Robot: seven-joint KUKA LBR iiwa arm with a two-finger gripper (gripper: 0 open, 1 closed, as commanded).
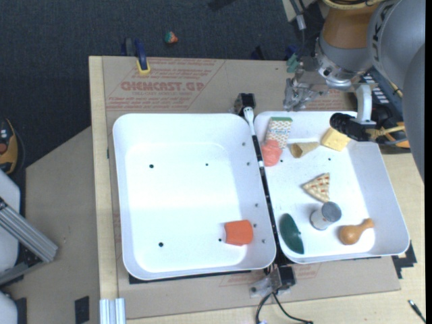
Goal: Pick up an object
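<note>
A robotics lab: left of the gripper [298,94], a board-topped bench [101,181] with clamps [142,61], cables [277,309], and dark carpet [61,19].

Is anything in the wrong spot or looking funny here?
One thing stands out: a small orange and green object lies on the dark floor beyond the bench, outside both bins. In the left bin, an orange block sits alone, while all the other things crowd the right bin. Nothing looks spilled or broken.
</note>
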